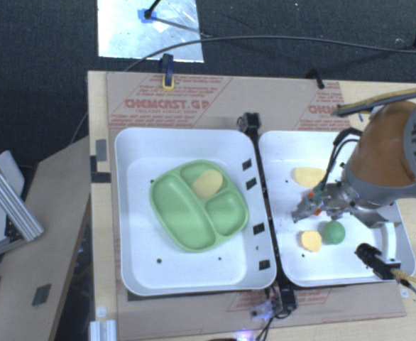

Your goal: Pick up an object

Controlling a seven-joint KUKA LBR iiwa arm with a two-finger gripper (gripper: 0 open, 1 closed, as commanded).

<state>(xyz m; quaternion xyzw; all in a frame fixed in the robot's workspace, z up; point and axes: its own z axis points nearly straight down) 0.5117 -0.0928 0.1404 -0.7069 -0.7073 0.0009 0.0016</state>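
Note:
The right bin (pixel 286 261) holds a green ball (pixel 332 231), a small yellow-orange piece (pixel 311 241) just left of it, and a pale yellow flat piece (pixel 308 177) farther back. My gripper (pixel 309 208) hangs low over the middle of this bin, just above and left of the green ball. The arm's orange band (pixel 378 148) rises behind it. I cannot make out how the fingers stand, and I see nothing clearly between them.
The left bin (pixel 140 261) bears a green divided plate (pixel 194 208) with a yellow object (pixel 208 183) in its far compartment. A black divider with clips (pixel 258 190) runs between the bins. Cables lie near the right bin's front right corner (pixel 382 261).

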